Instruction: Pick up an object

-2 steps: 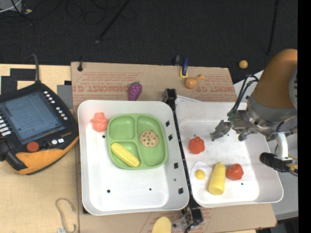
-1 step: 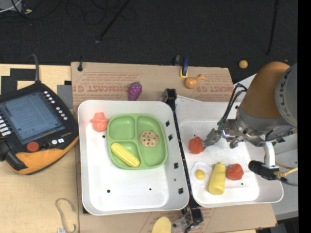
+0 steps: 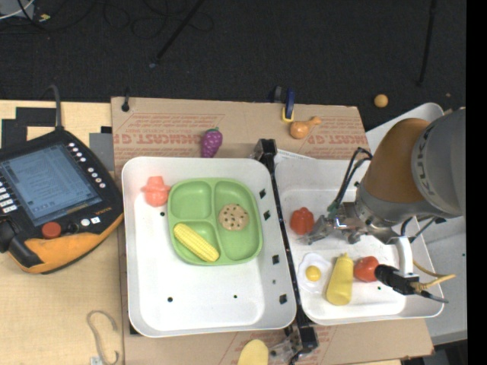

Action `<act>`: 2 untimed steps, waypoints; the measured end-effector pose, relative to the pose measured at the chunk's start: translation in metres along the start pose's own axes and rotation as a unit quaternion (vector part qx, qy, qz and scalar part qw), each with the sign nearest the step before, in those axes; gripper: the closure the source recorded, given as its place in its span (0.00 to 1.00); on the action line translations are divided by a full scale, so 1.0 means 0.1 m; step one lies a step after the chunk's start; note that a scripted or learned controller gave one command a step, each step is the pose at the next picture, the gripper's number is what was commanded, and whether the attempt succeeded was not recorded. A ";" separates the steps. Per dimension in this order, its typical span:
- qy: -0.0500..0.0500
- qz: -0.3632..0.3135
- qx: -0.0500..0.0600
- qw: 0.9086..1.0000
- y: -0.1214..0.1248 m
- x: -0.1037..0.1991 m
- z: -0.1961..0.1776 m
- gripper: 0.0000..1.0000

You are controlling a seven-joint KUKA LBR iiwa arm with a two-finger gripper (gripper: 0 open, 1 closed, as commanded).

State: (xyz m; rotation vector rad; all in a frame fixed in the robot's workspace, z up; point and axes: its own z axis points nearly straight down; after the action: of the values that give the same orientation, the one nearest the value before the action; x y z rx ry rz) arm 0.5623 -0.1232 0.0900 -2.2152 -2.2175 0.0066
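My gripper [image 3: 332,229] hangs low over the right bin [image 3: 426,299], near its upper middle. A red pepper-like toy [image 3: 302,220] lies just left of it, close but apart as far as I can see. Nearer the front of that bin lie a fried egg [image 3: 312,272], a yellow mustard bottle [image 3: 340,278] and a red tomato [image 3: 367,268]. The arm's grey body and orange band cover the bin's right part. The left bin [image 3: 152,295] holds a green divided plate [image 3: 251,242] with a corn cob [image 3: 196,242] and a cookie [image 3: 233,217], plus a pink-orange toy [image 3: 155,191].
Outside the bins, on the cardboard, lie purple grapes [image 3: 211,141], an orange pear-shaped toy [image 3: 303,128] and a yellow lemon [image 3: 253,352] at the front edge. A teach pendant [image 3: 53,196] sits at the left. A black divider [image 3: 278,234] runs between the bins.
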 end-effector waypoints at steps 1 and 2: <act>0.000 0.003 -0.002 1.000 0.01 -0.02 -0.13 1.00; -0.001 0.004 -0.005 1.000 -0.02 -0.09 -0.57 1.00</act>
State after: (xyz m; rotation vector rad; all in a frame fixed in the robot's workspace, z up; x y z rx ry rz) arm 0.5612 -0.1326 0.1468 -2.2299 -2.2144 -0.0012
